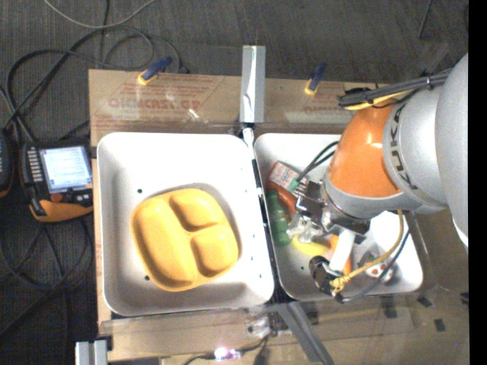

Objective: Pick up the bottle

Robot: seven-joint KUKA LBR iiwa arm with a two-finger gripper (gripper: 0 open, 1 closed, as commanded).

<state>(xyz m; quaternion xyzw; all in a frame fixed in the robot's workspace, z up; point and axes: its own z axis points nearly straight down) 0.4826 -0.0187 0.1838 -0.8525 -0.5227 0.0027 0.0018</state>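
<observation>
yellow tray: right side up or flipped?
Right side up. The yellow tray in the left bin shows its three compartments facing the camera.

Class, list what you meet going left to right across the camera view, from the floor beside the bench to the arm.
Handheld screen → yellow tray → green bottle → arm.

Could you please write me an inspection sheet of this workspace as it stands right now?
Surface: two white bins, left bin and right bin, side by side on a wooden bench.
Job's things: green item in the right bin's left part, possibly the bottle; mostly hidden.
Clutter: yellow divided tray in the left bin; small box in the right.
Grippers: gripper low over the right bin.
Cables: on the floor.
Surroundings: handheld screen unit.
</observation>
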